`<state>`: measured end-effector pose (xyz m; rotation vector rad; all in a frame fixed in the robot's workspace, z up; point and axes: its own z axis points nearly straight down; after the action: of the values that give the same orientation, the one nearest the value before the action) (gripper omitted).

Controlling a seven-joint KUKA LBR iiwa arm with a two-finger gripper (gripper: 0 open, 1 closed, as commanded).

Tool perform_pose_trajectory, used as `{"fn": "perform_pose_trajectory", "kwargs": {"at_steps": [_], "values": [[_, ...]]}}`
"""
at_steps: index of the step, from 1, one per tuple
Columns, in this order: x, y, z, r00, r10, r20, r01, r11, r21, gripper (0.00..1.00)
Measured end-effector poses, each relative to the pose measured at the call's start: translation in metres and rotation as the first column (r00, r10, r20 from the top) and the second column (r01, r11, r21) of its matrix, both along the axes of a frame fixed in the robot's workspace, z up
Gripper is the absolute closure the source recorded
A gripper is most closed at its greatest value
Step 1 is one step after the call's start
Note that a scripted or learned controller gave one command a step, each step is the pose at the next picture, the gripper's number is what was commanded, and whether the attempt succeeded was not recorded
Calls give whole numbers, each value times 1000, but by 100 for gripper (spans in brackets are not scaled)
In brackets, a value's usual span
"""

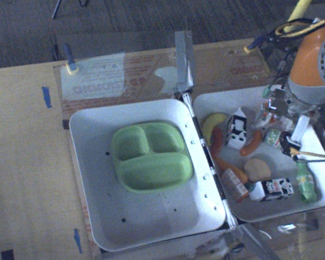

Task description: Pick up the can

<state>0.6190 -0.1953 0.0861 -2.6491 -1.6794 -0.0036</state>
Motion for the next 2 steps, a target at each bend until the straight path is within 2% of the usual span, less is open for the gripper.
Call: {"fn": "perform_pose_trajectory", "kwargs": {"at_steps": [1,2], "values": [[6,17,-1,994,-107,2,107,994,-6,0],[46,3,-1,974,-225,-15,225,974,-4,0]]}}
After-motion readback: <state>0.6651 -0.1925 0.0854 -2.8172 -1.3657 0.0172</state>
